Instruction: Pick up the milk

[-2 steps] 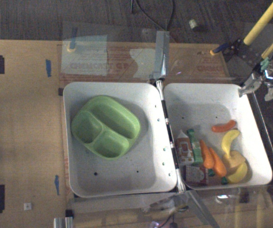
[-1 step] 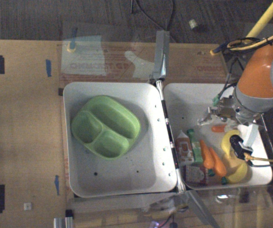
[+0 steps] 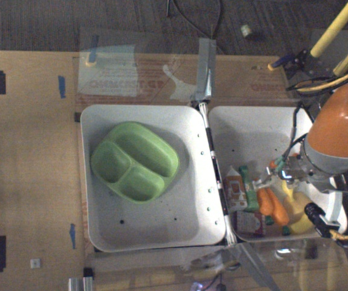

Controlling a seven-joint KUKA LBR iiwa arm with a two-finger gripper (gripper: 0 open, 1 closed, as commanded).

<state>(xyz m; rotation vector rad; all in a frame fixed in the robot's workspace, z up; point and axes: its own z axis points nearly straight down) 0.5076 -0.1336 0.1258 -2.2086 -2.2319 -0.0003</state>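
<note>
tool: grip state unclear, over right bin | milk against left wall | far half open

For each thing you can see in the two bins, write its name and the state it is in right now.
green divided plate: right way up in the left bin
milk carton: lying in the right bin, at its left wall
carrot: lying beside the carton
gripper: low over the food items

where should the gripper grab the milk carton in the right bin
Across the carton's two long sides, near its middle, coming straight down. It seems to lie flat along the bin's left wall, with the carrot on its right, so space there looks tight.
</note>
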